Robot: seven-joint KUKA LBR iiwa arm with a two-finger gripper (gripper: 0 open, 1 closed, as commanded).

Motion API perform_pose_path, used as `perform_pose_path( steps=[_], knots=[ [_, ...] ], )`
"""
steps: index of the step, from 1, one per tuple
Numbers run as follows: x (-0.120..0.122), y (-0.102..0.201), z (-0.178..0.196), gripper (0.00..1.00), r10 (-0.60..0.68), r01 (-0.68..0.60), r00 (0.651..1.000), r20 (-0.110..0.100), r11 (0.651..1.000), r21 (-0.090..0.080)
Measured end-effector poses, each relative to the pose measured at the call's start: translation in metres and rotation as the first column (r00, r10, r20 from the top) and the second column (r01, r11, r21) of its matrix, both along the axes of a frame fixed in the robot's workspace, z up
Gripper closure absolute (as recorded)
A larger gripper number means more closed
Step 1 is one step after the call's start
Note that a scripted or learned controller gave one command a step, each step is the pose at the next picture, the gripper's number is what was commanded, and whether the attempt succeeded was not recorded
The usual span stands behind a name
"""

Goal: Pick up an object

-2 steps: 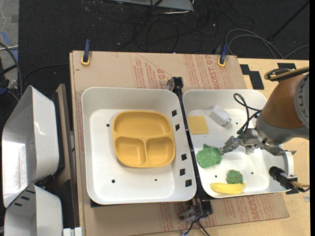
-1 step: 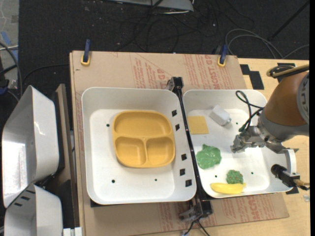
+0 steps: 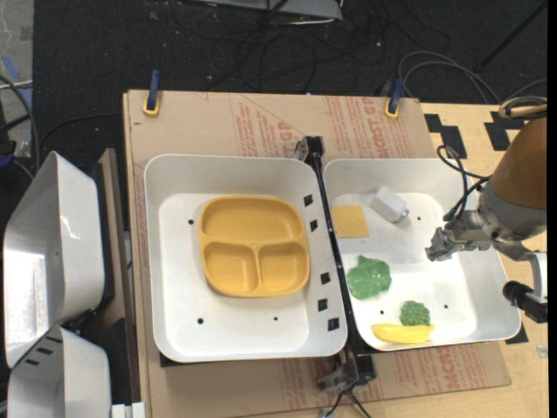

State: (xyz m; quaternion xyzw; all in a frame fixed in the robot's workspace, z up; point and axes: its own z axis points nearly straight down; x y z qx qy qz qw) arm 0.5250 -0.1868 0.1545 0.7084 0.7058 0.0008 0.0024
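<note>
The right bin (image 3: pixel 487 316) holds a yellow flat square (image 3: pixel 350 220), a small white block (image 3: pixel 390 205), a light green leafy piece (image 3: pixel 369 278), a dark green broccoli piece (image 3: pixel 415 313) and a yellow banana (image 3: pixel 401 333). My gripper (image 3: pixel 438 247) hangs over the right part of that bin, to the right of the leafy piece and below-right of the white block. It touches none of them and nothing shows between its fingers.
The left bin (image 3: pixel 165 233) carries a yellow three-compartment tray (image 3: pixel 255 245). A black divider (image 3: pixel 328 233) runs between the bins. Cables trail behind the right bin near the arm (image 3: pixel 522 181). White containers (image 3: pixel 48 242) stand off the bench at left.
</note>
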Motion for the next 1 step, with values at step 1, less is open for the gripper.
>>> perform_pose_path(
  steps=[1],
  knots=[
    [0.0016,-0.0003,0.0534,1.0,0.006,-0.006,1.0,0.001,1.0,0.0]
  ],
)
